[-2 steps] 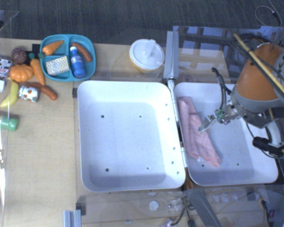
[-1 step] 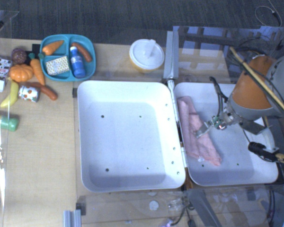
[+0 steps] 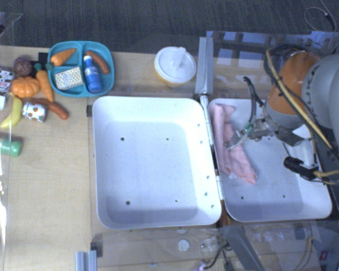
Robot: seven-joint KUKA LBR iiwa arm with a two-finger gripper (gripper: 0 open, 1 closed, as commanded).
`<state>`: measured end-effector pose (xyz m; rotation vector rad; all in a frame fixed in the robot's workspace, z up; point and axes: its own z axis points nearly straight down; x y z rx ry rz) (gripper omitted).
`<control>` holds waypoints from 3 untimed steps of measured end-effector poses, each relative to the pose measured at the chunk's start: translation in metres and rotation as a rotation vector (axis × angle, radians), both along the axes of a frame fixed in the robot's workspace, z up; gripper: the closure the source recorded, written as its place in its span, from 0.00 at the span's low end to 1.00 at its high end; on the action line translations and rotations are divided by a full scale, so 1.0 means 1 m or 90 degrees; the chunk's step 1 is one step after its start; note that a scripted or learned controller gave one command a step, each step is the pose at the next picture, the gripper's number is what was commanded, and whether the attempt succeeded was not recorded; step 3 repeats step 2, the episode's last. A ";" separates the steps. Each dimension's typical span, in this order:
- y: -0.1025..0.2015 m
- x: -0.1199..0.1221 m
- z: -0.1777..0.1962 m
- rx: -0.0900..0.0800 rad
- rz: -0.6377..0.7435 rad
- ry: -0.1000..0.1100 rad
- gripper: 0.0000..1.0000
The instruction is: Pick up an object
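The wooden surface (image 3: 45,196) carries clutter along its far left side. A teal divided plate (image 3: 104,54) holds a toy carrot (image 3: 62,56), a blue bottle (image 3: 92,74), a sausage-like piece (image 3: 101,62) and a patterned square item (image 3: 68,78). Beside the plate lie an orange toy pumpkin (image 3: 25,87), a dark round item (image 3: 23,66), a small can (image 3: 34,112), a banana (image 3: 12,113) and a green cylinder (image 3: 10,147). A white lidded cup (image 3: 175,65) stands just behind the bins, near the upright metal divider (image 3: 202,61) between them.

The left bin (image 3: 152,162) is a shallow white tray showing its bare floor with small holes. The right bin (image 3: 282,191) holds a pink cloth (image 3: 231,151), which lies lengthwise along the bin's left wall, bunched and folded, from the far corner toward the middle.

The arm (image 3: 294,89) enters from the right, its cables looping over the right bin. The pincer (image 3: 241,135) sits low over the pink cloth, at its right edge about halfway along. The fingers appear set narrow, their tips at or on the fabric; whether cloth is actually caught between them cannot be told. Nothing else stands between the pincer and the cloth.
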<state>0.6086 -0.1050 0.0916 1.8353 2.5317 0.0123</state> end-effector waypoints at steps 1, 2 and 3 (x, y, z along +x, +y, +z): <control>0.002 0.002 0.012 0.001 0.002 -0.004 1.00; 0.032 0.045 0.116 0.001 -0.043 0.007 1.00; 0.032 0.045 0.116 0.001 -0.043 0.007 1.00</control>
